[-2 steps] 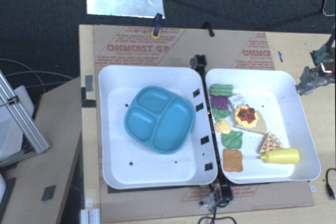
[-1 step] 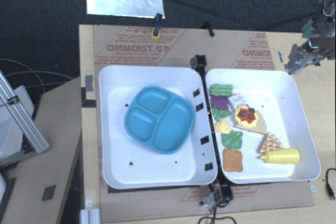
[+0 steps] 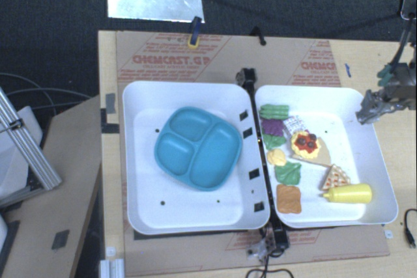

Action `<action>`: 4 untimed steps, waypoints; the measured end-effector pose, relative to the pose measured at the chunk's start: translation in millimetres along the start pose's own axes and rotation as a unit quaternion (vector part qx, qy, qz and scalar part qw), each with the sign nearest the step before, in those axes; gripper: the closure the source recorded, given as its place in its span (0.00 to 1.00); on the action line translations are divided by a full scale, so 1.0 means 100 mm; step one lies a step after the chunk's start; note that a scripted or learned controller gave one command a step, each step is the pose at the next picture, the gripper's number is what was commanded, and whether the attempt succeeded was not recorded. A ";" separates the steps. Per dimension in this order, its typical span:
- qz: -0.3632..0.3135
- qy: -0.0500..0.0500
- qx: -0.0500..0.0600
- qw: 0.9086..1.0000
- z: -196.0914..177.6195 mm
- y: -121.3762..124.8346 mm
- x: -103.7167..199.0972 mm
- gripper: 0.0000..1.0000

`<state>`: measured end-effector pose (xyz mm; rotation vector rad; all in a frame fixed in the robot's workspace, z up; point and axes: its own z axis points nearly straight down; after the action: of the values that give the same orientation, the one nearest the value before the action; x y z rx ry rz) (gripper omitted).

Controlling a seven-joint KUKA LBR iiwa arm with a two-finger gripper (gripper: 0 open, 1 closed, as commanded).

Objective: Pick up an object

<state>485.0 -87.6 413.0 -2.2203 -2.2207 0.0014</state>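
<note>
Nearest, the yellow squeeze bottle (image 3: 346,193) lies on its side in the right bin (image 3: 381,169), looking light, rigid and slick, so I would grip across its round belly. Farther off, my hand (image 3: 373,107) hovers over that bin's far right rim; its state I cannot tell.

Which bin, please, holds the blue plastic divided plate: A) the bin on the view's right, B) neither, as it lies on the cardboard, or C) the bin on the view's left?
C: the blue plastic divided plate lies flat inside the left white bin, apart from the toy foods in the right white bin.
</note>
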 end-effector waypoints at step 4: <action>-0.001 0.001 0.002 1.000 2.17 0.24 0.70 1.00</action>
<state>508.9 -17.6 196.1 -2.2157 -2.2203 0.0041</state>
